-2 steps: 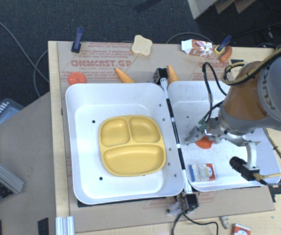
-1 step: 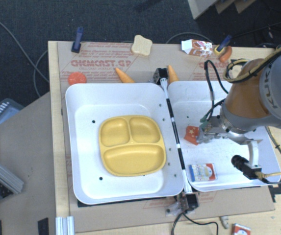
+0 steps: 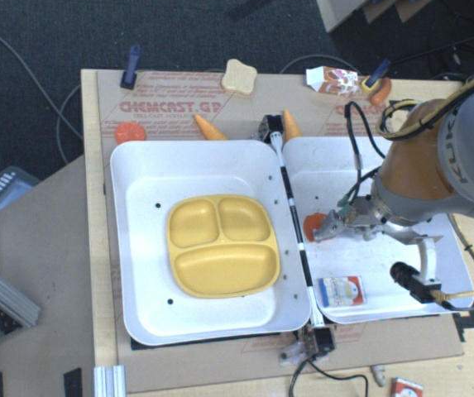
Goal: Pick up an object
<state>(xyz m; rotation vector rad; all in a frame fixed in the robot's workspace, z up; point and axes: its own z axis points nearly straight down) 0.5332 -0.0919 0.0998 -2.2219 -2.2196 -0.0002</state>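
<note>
My gripper [image 3: 326, 227] reaches into the right bin [image 3: 336, 160] from the right, low over its left part. Its tip sits right beside a small orange-red object [image 3: 311, 222] near the bin's left wall, touching or nearly touching it. A small white packet with red and blue print [image 3: 342, 291] lies flat near the front of the same bin. The arm's orange band and grey wrist cover much of the bin's right side.
The left bin [image 3: 137, 172] holds a yellow divided plate [image 3: 222, 246]. On the cardboard behind the bins lie a bread-like piece [image 3: 239, 76], an orange carrot shape [image 3: 209, 128], a red disc [image 3: 129, 132], a blue clip [image 3: 130, 66] and a small carton [image 3: 332, 79].
</note>
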